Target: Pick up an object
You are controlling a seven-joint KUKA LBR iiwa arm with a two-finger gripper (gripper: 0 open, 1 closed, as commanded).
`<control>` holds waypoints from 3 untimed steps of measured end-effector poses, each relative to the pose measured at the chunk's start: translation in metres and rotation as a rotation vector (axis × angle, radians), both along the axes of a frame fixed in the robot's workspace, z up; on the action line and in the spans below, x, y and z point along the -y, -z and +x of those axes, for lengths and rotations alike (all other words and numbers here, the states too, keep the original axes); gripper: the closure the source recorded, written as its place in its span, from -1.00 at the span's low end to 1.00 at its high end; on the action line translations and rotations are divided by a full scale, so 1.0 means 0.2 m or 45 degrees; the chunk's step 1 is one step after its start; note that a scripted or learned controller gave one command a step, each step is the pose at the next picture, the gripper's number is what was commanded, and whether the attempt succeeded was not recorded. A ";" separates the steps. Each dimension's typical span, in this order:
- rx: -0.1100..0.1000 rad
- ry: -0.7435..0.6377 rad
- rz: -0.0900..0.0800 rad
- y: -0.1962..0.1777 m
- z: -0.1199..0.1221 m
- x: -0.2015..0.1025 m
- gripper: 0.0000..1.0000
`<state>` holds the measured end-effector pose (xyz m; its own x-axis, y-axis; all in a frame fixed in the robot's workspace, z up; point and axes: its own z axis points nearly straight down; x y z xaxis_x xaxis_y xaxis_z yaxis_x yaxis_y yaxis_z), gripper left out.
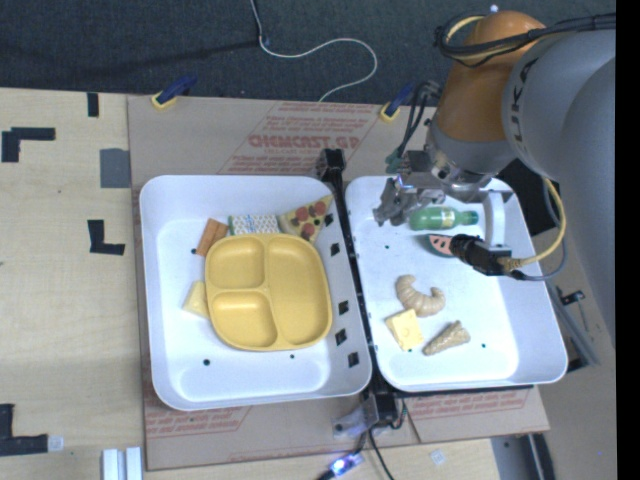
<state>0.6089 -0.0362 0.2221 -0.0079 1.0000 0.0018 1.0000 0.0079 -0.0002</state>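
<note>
Objects for picking sit in my two white bins on the bench, the yellow divided plate [268, 291] in the left bin [165, 368], the croissant [420, 296] at the right bin's [540, 363] centre, nothing lifted yet, while the hand [400, 203] hovers at twelve o'clock beside the green bottle [440, 218], grip undeterminable.

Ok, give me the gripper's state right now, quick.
Gripper: cannot be told; it hangs over the right bin, next to the green bottle.

bins [170, 368]: smooth white plastic | divided plate [268, 291]: matt yellow plastic | bench [60, 298]: pale wood | bottle [443, 218]: glossy green
</note>
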 end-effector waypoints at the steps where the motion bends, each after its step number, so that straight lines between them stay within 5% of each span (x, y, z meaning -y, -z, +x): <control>1: 0.001 0.004 -0.001 -0.06 0.07 -0.14 1.00; 3: -0.002 0.009 -0.004 -0.03 0.08 -0.09 1.00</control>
<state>0.6240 -0.0184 0.2287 -0.0009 1.0000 -0.0014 1.0000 0.0009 -0.0017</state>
